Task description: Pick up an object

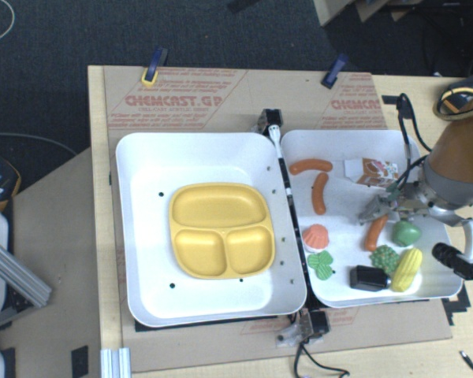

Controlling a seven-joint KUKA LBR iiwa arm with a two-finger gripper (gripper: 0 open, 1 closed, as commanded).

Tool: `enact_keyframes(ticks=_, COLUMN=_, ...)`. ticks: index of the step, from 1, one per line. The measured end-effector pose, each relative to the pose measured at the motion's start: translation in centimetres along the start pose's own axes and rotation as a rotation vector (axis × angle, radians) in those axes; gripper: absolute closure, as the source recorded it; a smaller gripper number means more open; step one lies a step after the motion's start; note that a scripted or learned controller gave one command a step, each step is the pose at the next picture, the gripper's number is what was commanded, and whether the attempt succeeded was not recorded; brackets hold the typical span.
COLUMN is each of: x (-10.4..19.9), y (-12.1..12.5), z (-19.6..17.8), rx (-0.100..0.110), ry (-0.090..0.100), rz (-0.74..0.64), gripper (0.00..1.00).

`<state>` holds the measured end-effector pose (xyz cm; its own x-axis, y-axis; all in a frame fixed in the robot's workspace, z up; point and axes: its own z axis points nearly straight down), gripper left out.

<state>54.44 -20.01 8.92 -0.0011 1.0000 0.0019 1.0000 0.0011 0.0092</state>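
Hovering low in the right bin (339, 144), my jaws (388, 207) sit at twelve o'clock of the orange carrot (376, 232); I cannot tell their opening. It looks light, stiff and slick, best pinched mid-length.

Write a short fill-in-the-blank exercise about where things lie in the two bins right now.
1. The yellow plastic divided plate lies in the ____ white bin of the camera view.
2. The plate has ____ compartments.
3. The yellow toy corn cob lies in the right white bin, right next to the green toy ____.
4. The black rectangular block sits near the right bin's ____ edge.

Missing words: left; three; broccoli; front
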Motion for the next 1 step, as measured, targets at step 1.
enact_keyframes(ticks=1, x=-0.10, y=-0.37, z=-0.64, rx=0.009, ry=-0.002, rz=0.001, gripper=1.00)
